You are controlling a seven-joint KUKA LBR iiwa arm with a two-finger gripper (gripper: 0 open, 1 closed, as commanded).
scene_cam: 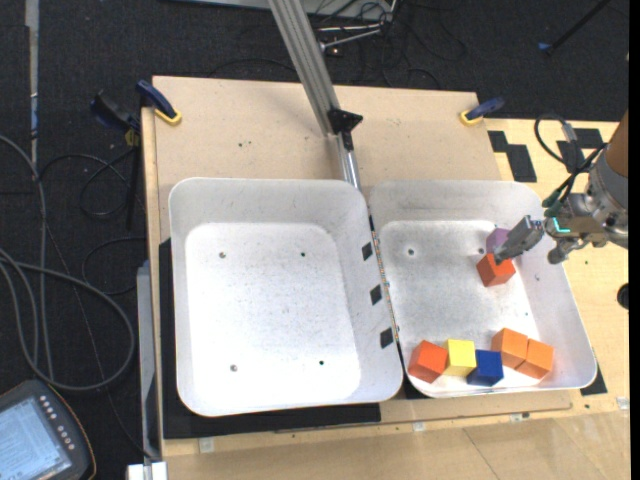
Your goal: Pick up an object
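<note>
I see the gripper (513,244) at the right bin's (420,230) three o'clock side, directly over an orange-red block (495,270); its opening I cannot tell. Risk: the purple piece (496,238) touching that block could deflect it sideways.

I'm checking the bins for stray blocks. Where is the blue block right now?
The blue block lies in the right bin, along its near edge, just right of the yellow block and left of two orange blocks.
</note>
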